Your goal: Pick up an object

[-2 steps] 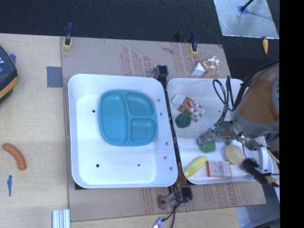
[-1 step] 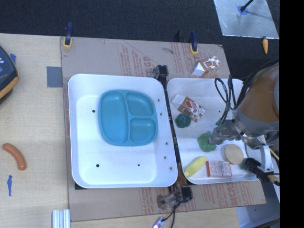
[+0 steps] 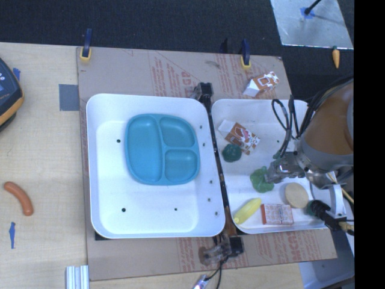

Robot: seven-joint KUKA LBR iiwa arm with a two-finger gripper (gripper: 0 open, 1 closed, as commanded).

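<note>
Several graspable pieces crowded into the right bin (image 3: 240, 108) for easy reach: green broccoli-like piece (image 3: 261, 180), dark green ball (image 3: 231, 153), snack packet (image 3: 241, 136), yellow corn-like piece (image 3: 247, 211), small box (image 3: 277, 214), beige disc (image 3: 296, 194). Gripper (image 3: 281, 170) low at the broccoli piece's right edge, apparently lined up on it; whether spread or pinching, impossible to tell. Left bin (image 3: 102, 161) given over to a blue divided plate (image 3: 162, 149).

Sausage (image 3: 18, 198) on bench; snack packet (image 3: 261, 84) on cardboard
</note>
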